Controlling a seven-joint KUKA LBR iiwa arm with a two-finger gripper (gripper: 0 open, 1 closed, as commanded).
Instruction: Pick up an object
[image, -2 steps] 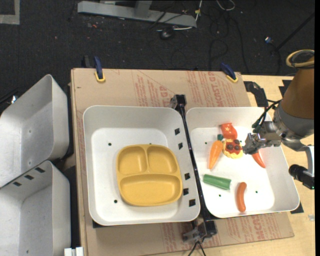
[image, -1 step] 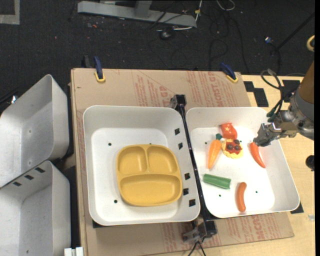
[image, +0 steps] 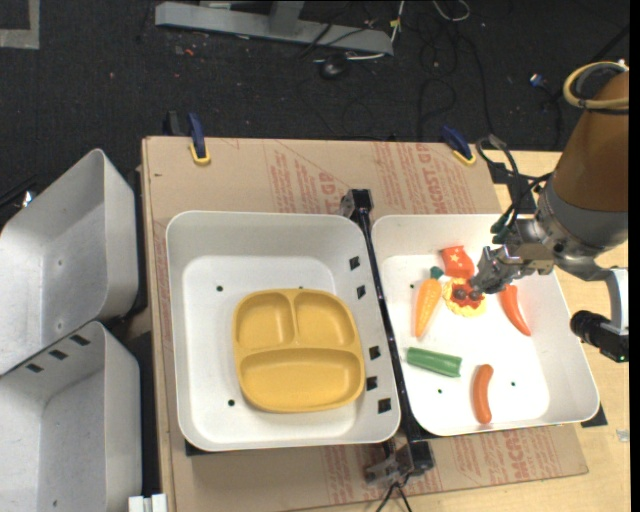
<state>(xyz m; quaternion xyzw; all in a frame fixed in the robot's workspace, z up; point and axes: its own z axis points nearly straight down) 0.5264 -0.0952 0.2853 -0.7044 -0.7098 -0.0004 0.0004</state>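
The right bin (image: 560, 400) holds several toy foods: an orange carrot (image: 427, 305), a red piece (image: 457, 261), a small yellow and red piece (image: 464, 299), a red chili (image: 516, 310), a green piece (image: 434, 361) and an orange-red sausage (image: 483, 392). My gripper (image: 487, 276) is low over the bin's upper middle, its tips right at the yellow and red piece, between the red piece and the chili. Nothing shows clearly between its tips.
The left bin (image: 200, 330) holds a yellow divided plate (image: 298, 350). A black divider runs between the two bins. Two spare white bins (image: 60, 270) lie off the bench at left. The arm's body (image: 600, 150) hangs over the right bin's far right corner.
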